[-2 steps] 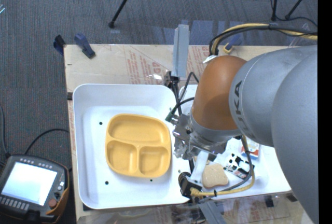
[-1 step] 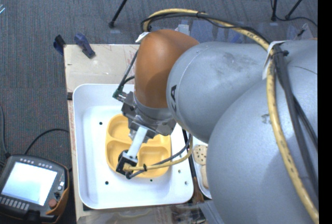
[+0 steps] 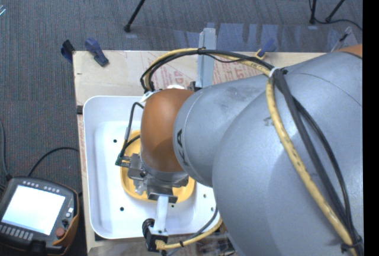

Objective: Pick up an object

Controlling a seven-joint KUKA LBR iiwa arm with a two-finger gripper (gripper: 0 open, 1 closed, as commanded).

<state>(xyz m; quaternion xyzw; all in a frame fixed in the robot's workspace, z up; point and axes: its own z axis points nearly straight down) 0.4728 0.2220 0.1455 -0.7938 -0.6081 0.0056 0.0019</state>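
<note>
A yellow object (image 3: 131, 182) lies flat on the floor of the left white bin (image 3: 100, 148), roughly in the middle of it, and most of it is hidden under the wrist of the arm (image 3: 266, 154). Only its left edge and a bit of its lower right edge peek out. Directly above it sits the gripper (image 3: 155, 186), pointed down into the bin; the wrist housing covers the fingers, so there is no telling whether they are spread or pressed together, or whether they touch the yellow object at all. The orange band (image 3: 161, 130) sits just above that, with yellow and black cables (image 3: 284, 130) looping around the grey arm. The bin rests on a pale surface (image 3: 118, 74). On the carpet at lower left lies a handheld control pad (image 3: 37, 212) with a bright screen.
</note>
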